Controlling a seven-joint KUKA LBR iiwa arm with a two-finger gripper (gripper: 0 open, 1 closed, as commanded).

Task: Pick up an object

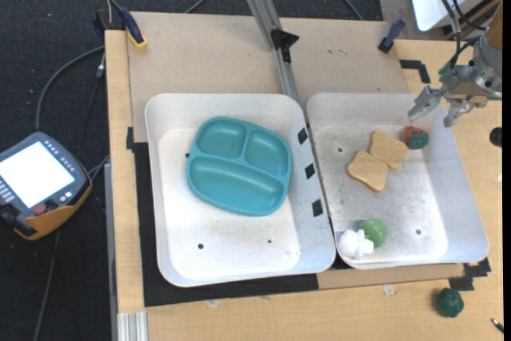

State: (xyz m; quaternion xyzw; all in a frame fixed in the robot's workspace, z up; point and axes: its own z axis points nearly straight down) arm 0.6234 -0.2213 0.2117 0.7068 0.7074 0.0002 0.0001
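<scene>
Hovering with fingers apart, your hand (441,109) is waiting above the small red-green object (415,138), seemingly a toy fruit; you should be centring before descending.

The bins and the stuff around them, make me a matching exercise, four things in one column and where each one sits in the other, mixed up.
Things:
1. teal divided plate
2. two tan bread-shaped pieces
3. green and white toy
4. dark green ball

Places:
A. on the bench, outside the bins
B. near corner of the right bin
C. left bin
D. middle of the right bin

Pairs: 1-C, 2-D, 3-B, 4-A
</scene>
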